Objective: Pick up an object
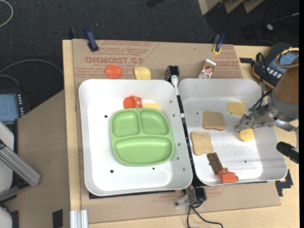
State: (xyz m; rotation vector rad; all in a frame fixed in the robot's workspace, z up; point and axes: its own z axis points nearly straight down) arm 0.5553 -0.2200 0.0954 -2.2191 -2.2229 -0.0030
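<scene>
- The yellow chunk [246,135], a small rounded piece, lies in the right bin [266,172] toward its right side, just below the jaws [248,121] and apparently touching or nearly touching their tips.
- Writing: the brown board [156,56] under the bins bears red print reading "CHEMCAST" with further letters after it, repeated toward the right; the small print is too fine to read. A small carton [207,69] with a brown-and-white label stands on the board behind the right bin; its label cannot be read.
- The arm [287,96] comes in from the right edge, its wrist over the right rim of the right bin, with the jaws pointing left and downward into the bin.
- The jaws look slightly spread, with nothing visibly pinched between them; the yellow chunk sits at their lower side, not between them.
- Also in the right bin: a pale yellow square piece [236,108] up and left of the jaws, two toast slices [213,120] [202,143] further left, and a brown bar [214,162] beside an orange block [229,176] near the front.
- The left bin [95,165] holds a green divided plate [141,137], with a red-orange item [132,101] just behind it.
- On the tabletop behind the left bin lie an orange disc [113,71] and a yellow block [142,73].
</scene>
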